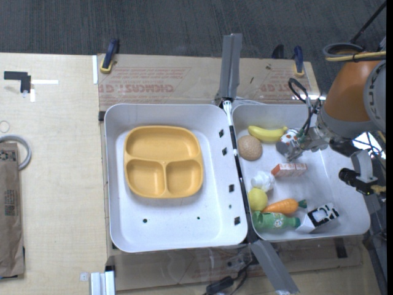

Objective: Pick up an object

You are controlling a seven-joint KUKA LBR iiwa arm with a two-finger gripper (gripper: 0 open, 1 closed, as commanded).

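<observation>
We see the two-finger gripper low in the right white bin, just above the small red-and-white box and right of the curved yellow banana. How it is set we cannot tell. We would centre over the box, clear of the banana, before descending.

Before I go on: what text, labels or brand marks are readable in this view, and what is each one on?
Red print on the cardboard sheet behind the bins: seen upside down, too blurred to read for certain.
Brown paper bag at the left edge: dark print, too small.
Small red-and-white box: label unreadable.
Green packet: print unreadable.
Black-and-white block: a pattern, no letters.
</observation>
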